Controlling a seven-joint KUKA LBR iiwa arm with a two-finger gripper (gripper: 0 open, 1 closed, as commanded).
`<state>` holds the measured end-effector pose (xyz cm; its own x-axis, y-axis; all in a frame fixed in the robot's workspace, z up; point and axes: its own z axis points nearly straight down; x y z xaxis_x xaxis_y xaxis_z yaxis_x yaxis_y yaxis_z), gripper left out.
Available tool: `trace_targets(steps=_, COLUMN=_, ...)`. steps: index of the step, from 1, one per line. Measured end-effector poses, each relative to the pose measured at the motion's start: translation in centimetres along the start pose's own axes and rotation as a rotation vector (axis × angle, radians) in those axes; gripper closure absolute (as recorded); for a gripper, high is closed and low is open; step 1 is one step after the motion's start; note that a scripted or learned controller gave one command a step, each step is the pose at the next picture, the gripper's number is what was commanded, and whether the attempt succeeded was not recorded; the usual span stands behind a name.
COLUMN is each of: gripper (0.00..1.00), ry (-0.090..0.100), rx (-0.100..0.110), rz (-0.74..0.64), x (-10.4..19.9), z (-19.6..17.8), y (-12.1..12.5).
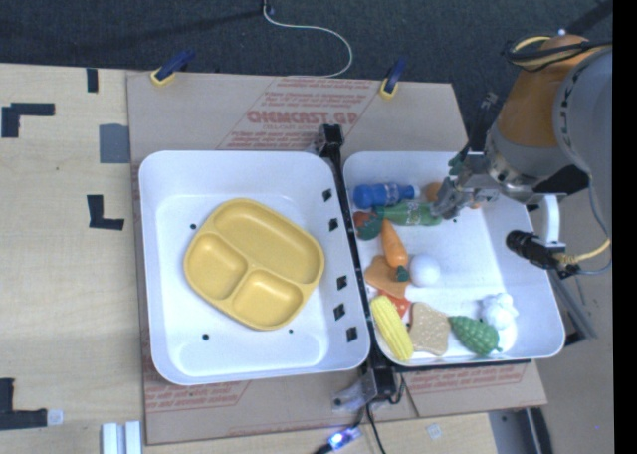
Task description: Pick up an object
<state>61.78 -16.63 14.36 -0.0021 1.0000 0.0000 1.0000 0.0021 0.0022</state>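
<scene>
**Green bottle by the gripper**

Green and clear, the bottle lies in the right bin — we see the gripper low at its right end, grip unreadable. Nearby: blue bottle, carrot, white ball. Left bin holds a yellow tray.

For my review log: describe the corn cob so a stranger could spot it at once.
Look in the right bin, at its near left corner. The corn cob lies there beside a tan bread slice; it is the only bright yellow, ridged, elongated item among that bin's toys.
</scene>
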Motion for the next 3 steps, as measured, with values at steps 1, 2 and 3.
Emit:
trace_targets(steps=1, gripper=1.00, ry=-0.001, rx=-0.001, rz=0.000, x=0.4, z=-6.2, y=0.6)
trace_targets(steps=2, gripper=1.00, ry=0.000, rx=0.001, rz=0.000, x=0.4, z=-8.2, y=0.7)
trace_targets(steps=3, gripper=1.00, ry=0.002, rx=0.003, rz=-0.004, x=6.4, z=-8.9, y=-0.4)
